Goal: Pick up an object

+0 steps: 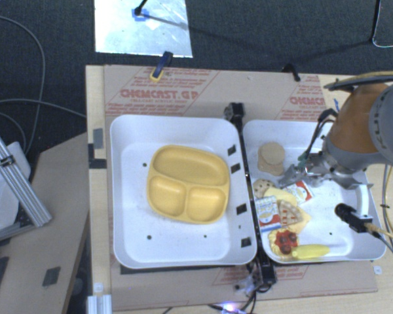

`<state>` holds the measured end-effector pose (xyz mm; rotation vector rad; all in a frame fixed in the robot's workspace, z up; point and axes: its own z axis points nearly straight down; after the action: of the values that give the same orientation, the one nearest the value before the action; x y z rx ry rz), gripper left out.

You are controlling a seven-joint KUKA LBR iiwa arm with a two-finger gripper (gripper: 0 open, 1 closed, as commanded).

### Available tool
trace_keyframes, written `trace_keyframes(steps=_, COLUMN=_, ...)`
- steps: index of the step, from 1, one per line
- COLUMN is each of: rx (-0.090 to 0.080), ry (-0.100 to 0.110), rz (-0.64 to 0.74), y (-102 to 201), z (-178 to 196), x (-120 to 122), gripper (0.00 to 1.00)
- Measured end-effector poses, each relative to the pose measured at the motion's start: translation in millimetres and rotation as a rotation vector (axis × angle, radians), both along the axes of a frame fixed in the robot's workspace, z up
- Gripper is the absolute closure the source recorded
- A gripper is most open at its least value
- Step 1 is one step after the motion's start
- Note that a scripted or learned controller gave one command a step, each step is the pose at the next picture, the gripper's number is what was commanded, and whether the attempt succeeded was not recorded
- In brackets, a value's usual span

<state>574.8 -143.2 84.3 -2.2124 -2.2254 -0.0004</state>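
- From your overhead camera, the grey arm's two-finger gripper (293, 174) sits low in the right white bin (327, 246); whether it grips anything, you cannot tell.
- Crowding it: a tan round disc (272, 157), a yellow banana-shaped toy (311, 251), red berries (286, 239).
- The yellow three-compartment plastic tray (187, 183) lies in the left white bin (128, 175).

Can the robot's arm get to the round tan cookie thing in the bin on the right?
Probably yes. The round tan disc lies by itself near the far edge of the right bin, with nothing on top of it. The tool hangs just beside it, above the same bin, so the way looks free.
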Motion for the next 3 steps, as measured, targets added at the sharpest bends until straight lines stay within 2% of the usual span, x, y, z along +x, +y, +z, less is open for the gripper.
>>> trace_keyframes(steps=1, rx=-0.002, ry=-0.008, rz=0.005, y=58, z=1, x=57, gripper=0.0)
trace_keyframes(steps=2, rx=-0.002, ry=0.001, rz=-0.002, y=53, z=10, x=53, gripper=1.0)
trace_keyframes(steps=3, rx=-0.003, ry=-0.004, rz=-0.001, y=53, z=11, x=54, gripper=0.0)
